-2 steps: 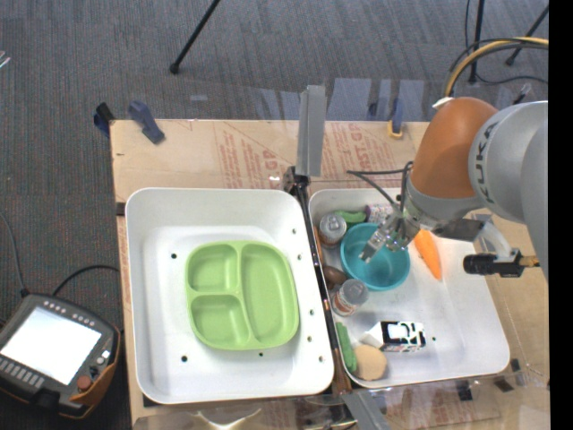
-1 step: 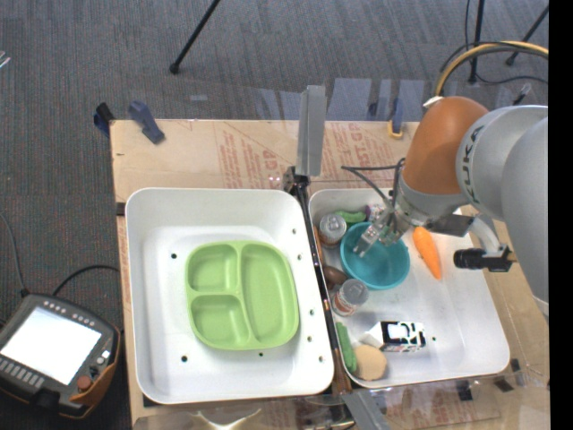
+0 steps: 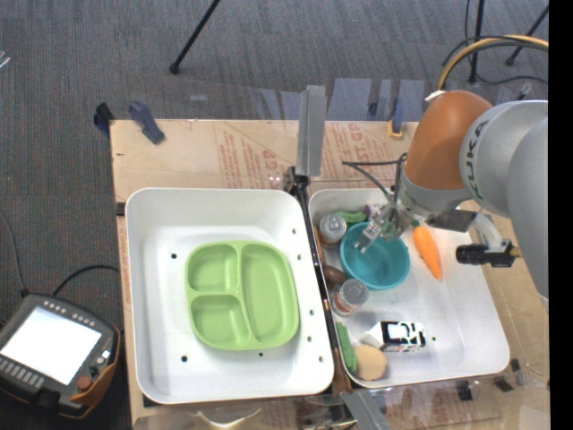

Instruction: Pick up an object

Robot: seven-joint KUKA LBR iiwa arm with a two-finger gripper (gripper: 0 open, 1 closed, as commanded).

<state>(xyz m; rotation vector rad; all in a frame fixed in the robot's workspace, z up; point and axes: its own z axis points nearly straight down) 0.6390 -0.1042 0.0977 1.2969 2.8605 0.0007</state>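
Note:
My gripper [image 3: 383, 227] hangs low in the right bin [image 3: 466, 330], over the far rim of a teal bowl [image 3: 378, 262]. An orange carrot [image 3: 428, 251] lies just to the right of the bowl. A silver can [image 3: 333, 228] stands to the bowl's left, and a second small can [image 3: 349, 296] stands in front of it. A black-and-white carton [image 3: 403, 335] and a beige lump [image 3: 370, 361] rest near the bin's front edge. Part of a green item [image 3: 354, 215] shows behind the bowl, close to the gripper.
The left bin [image 3: 152, 240] holds a light green divided plate [image 3: 242, 294]. A grey upright post [image 3: 312, 137] rises behind the wall between the two bins. A handheld pendant [image 3: 49, 348] lies on the floor at lower left. The arm's orange band [image 3: 443, 141] looms over the right bin's back.

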